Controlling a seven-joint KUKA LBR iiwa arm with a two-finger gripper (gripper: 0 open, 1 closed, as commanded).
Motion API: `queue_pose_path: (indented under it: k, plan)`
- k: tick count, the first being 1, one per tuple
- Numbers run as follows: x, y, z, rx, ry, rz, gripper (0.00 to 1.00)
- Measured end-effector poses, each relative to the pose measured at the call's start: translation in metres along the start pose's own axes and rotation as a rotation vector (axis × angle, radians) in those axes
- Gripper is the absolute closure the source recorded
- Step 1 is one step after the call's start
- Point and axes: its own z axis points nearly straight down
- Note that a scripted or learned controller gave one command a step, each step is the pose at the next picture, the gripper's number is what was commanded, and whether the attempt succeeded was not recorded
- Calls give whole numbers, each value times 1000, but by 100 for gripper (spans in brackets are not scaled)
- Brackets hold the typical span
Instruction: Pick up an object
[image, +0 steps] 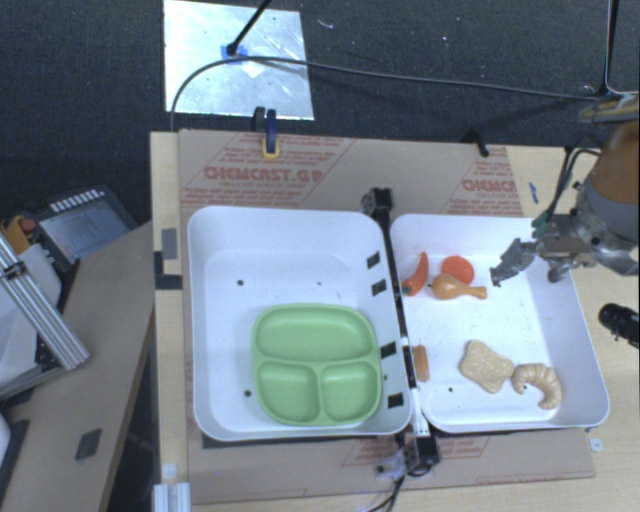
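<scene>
Sideways, gripper (508, 262) above right bin (575, 330)

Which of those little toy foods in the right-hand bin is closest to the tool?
The orange drumstick, next to the round orange-red piece, lies nearest the tool. The biscuit and croissant sit farther toward the front.

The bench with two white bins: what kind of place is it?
Probably a robotics lab test bench: a robot arm's gripper reaches over the right bin, which holds toy food such as a croissant, and the left bin holds a green tray.
</scene>
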Motion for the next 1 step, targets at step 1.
queue_pose_path:
  k: [1]
  plan:
    - [0,2,-6,-12,-2,-2,0]
